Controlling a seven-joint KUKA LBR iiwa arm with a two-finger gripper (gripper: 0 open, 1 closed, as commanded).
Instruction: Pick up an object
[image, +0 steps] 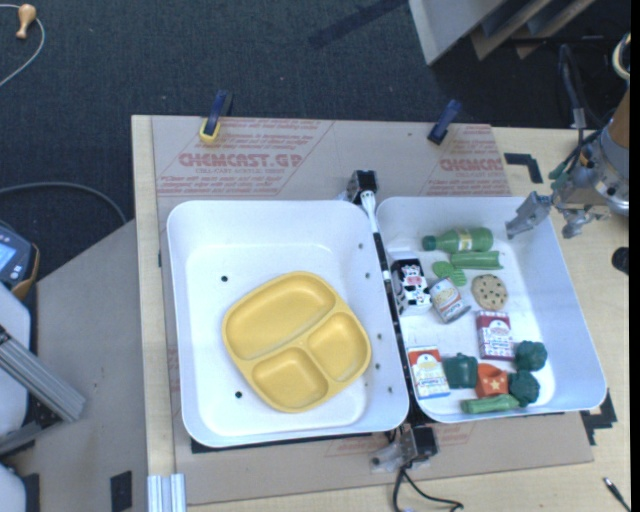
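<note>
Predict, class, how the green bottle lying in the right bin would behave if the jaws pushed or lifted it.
The green bottle lies on its side and looks round, so a push would probably roll it. It looks like small toy plastic, so likely light and stiff. Its smooth surface might slip from a loose pinch.

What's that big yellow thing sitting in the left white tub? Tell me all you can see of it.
It is a yellow divided plate, apparently smooth plastic, with rounded corners and raised ridges splitting it into three compartments: one long section along its upper left and two smaller ones on its lower right. It lies flat, right side up, turned at an angle to the walls of the left white bin, near the middle of the floor. Nothing rests in its compartments, and it touches only the bin floor.
</note>
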